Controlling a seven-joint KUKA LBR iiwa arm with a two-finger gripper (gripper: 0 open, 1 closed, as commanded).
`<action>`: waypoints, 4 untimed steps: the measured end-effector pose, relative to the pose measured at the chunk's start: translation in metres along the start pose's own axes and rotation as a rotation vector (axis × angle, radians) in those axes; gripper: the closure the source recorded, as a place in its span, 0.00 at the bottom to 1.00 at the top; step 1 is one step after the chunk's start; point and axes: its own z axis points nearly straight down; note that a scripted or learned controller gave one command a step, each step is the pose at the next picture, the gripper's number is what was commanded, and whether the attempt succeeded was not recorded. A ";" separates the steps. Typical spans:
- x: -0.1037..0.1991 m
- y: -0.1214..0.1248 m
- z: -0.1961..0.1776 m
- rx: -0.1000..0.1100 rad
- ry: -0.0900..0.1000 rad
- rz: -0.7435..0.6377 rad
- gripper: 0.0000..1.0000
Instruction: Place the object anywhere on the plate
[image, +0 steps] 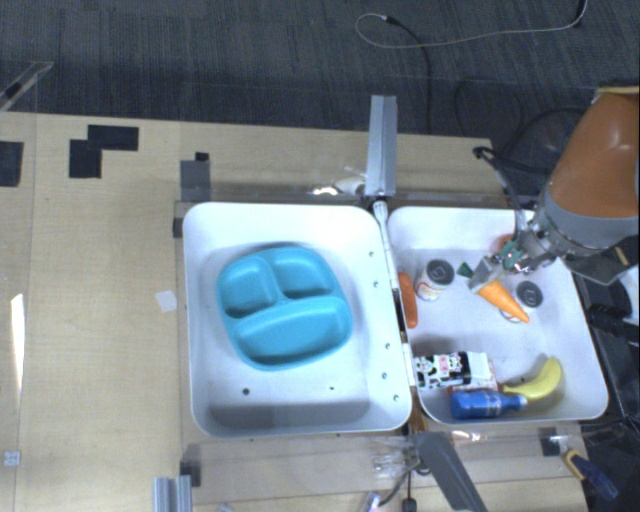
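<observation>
A blue divided plate (285, 305) lies in the middle of the left bin (203, 350), with nothing on it. My gripper (505, 262) hangs over the upper part of the right bin (588, 345), under the orange band of the arm. Just below it lies an orange carrot (503, 301), pointing down and to the right. Its top end sits right at the gripper's tip. From this angle I cannot make out whether the two touch.
The right bin also holds a small round jar (437, 272), a dark round cap (529, 294), a white printed box (452, 369), a blue bottle (485, 404) and a banana (535, 382). An orange stick (407, 300) lies along the divider between the bins.
</observation>
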 end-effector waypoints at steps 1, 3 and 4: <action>0.058 0.031 0.008 -0.001 0.001 -0.348 1.00; 0.155 0.076 0.046 -0.005 0.001 -1.082 1.00; 0.155 0.076 0.046 -0.005 0.001 -1.081 0.00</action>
